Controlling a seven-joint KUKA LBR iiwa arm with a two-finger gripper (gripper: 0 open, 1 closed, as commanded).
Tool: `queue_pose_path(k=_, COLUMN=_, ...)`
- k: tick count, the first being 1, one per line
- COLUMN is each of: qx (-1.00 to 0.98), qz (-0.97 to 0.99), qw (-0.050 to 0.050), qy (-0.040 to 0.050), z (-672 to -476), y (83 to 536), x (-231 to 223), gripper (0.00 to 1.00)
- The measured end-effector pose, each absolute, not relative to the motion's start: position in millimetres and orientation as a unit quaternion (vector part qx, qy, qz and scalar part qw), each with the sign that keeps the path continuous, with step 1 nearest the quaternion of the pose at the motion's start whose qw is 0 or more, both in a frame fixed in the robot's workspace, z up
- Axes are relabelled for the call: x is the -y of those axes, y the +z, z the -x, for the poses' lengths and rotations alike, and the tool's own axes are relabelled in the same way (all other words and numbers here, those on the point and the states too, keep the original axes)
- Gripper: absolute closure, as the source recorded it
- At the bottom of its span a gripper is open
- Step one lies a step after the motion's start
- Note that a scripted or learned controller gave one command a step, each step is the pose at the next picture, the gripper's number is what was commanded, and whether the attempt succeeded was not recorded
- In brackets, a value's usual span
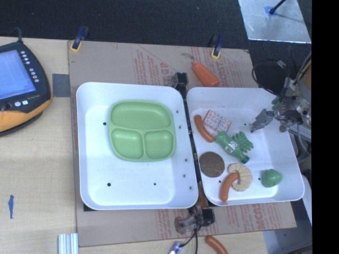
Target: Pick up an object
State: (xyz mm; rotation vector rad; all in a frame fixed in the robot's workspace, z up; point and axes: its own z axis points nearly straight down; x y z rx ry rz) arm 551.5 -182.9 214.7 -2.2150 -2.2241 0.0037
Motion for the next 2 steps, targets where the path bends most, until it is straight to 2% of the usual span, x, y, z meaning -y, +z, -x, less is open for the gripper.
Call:
queue_pose_path(k=1, qx=0.709, qz=0.705, qw=0.002, qy=0.0021, z=-534.3, y=108.6, x=157.5, gripper=0.0)
queue_pose_path(k=2, qx=0.71, qz=0.705, qw=0.001, qy=0.0014, z=-570.3, y=91.7, x=108.7, gripper=0.0)
